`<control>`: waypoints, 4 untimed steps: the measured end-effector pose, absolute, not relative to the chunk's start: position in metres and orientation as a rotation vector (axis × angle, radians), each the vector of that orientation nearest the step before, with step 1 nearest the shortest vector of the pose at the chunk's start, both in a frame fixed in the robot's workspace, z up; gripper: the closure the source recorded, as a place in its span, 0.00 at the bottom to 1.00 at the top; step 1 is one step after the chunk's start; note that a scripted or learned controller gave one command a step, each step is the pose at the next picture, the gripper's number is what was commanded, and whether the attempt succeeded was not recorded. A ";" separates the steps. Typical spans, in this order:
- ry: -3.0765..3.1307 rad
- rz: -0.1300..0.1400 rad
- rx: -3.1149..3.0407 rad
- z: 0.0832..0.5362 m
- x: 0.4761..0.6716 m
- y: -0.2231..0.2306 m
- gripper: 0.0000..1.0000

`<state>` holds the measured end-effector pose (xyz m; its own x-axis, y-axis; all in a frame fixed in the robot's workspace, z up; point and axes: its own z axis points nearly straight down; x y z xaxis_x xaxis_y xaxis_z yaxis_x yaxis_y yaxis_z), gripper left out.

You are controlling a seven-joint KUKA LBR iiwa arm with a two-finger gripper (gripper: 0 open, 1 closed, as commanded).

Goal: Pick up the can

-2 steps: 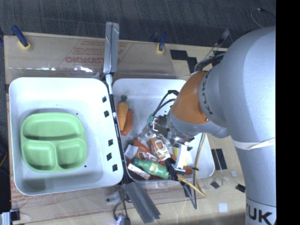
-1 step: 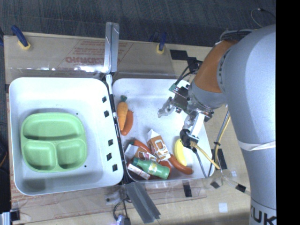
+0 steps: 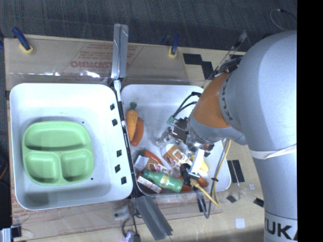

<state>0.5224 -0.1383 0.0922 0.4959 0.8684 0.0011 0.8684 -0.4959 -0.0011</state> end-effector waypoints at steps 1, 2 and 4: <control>-1.530 -0.008 -2.727 0.120 0.530 -0.182 0.00; -1.576 0.003 -2.713 0.137 0.552 -0.154 0.00; -1.305 0.006 -2.849 0.101 0.512 -0.141 1.00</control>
<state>0.5122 -0.1408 0.1006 0.6530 0.7574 -0.0002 0.7573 -0.6530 -0.0083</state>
